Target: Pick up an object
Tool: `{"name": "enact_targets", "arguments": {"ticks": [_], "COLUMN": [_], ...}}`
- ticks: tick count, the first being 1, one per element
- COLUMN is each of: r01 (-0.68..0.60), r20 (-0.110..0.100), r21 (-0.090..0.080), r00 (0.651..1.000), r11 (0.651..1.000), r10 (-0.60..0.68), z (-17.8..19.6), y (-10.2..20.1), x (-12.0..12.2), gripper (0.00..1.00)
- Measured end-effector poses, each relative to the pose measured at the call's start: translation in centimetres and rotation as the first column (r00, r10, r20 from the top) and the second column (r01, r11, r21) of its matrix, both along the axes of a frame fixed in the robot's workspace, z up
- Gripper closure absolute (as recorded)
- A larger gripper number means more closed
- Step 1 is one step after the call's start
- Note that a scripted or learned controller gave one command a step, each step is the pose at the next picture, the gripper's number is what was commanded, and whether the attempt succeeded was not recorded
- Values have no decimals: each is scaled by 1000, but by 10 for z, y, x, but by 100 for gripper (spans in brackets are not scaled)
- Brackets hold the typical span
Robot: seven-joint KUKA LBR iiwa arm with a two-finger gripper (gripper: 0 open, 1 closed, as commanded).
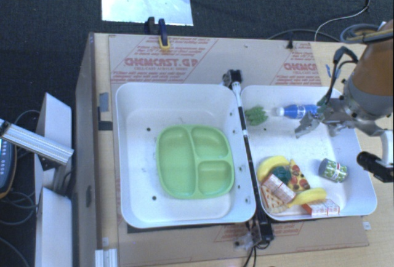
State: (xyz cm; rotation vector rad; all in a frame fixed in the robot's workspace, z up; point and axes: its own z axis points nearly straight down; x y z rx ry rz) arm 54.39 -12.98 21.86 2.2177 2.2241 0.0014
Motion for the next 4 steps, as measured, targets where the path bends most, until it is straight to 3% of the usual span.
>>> {"name": "enact_targets", "arguments": {"ticks": [1, 2, 3, 4], "r01": [0, 2, -3, 0], "r20": [-2, 0, 7, 4], "r21": [0, -2, -1, -2], "r00": [1000, 1000, 1000, 1000], "r11": [1000, 1000, 1000, 1000], "r10": [0, -2, 3, 0], "z": [-80, -134, -40, -111], "y": [30, -78, -42, -33], "x": [28, 45, 124, 125], "gripper": [0, 0, 0, 0]}}
